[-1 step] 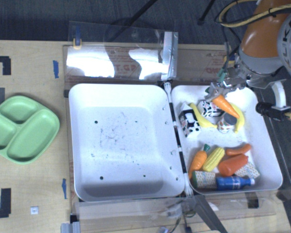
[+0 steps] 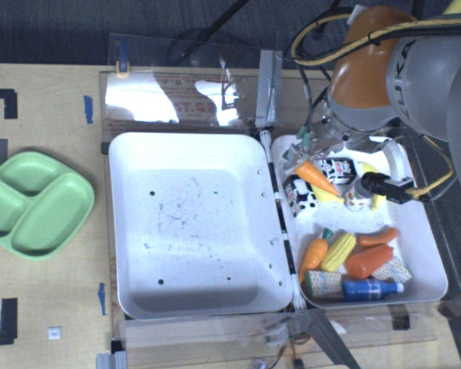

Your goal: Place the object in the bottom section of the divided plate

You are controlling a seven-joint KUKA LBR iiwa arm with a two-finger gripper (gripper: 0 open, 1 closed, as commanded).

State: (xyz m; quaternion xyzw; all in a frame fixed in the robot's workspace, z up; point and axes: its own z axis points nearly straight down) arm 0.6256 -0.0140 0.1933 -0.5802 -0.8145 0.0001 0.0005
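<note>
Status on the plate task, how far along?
Nothing placed yet: the green divided plastic plate sits bare on the bench, left of the bins. In hand: the end effector is down in the right white bin at an orange toy carrot; grip unclear. Left: lift, carry, place.

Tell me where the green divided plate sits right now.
The green divided plate lies on the wooden bench at the camera view's far left, outside and beside the left white bin.

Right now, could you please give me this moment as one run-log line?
arm: over right bin | carrot: under wrist, hold unconfirmed | green divided plate: on bench, left of left bin
</note>
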